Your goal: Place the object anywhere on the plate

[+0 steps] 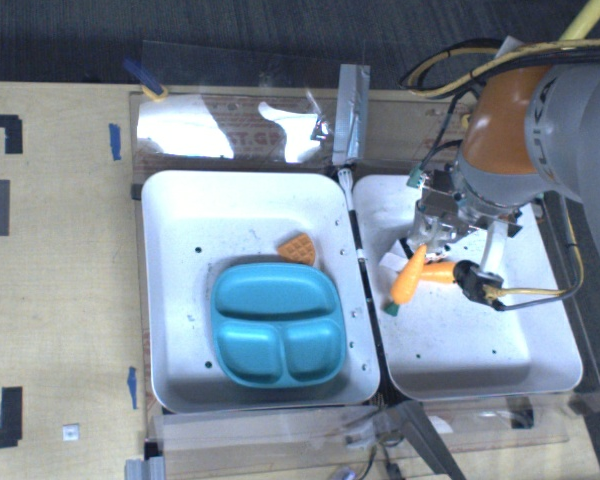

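An orange toy carrot (408, 280) with a green end hangs at a slant over the left part of the right bin (500, 368). Its upper end sits between the fingers of my gripper (426, 248), which is shut on it. The carrot's green tip points down and left, close to the wall between the two bins. A blue plate (278, 323) with three sections lies in the left bin (180, 228), toward its front. The gripper is to the right of the plate, across that wall.
A small orange waffle-like piece (298, 249) lies in the left bin just behind the plate. A black cable with a yellow lead (525, 291) runs from the wrist across the right bin. A metal post (350, 118) stands behind the bins.
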You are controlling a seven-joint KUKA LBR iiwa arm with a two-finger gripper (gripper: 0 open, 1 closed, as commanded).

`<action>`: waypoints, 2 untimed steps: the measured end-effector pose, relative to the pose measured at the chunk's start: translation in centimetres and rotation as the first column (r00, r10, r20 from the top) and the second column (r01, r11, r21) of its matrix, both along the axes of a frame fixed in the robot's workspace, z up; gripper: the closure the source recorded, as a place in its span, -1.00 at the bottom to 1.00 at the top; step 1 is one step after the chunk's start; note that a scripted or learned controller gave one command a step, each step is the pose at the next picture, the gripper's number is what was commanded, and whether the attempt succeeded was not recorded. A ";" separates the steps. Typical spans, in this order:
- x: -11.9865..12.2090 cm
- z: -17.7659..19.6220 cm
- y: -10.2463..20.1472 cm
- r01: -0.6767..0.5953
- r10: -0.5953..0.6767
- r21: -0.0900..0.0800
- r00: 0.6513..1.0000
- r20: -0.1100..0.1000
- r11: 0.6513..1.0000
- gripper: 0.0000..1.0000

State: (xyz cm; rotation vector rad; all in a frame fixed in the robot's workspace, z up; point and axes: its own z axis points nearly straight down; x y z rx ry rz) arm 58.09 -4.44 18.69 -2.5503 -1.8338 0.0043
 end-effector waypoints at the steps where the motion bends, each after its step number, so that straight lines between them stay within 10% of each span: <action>1: -8.2 -0.3 4.9 -0.028 0.028 0.003 1.000 -0.001 1.000 1.00; 2: -8.2 0.9 15.2 -0.246 0.246 0.002 0.969 0.003 0.969 1.00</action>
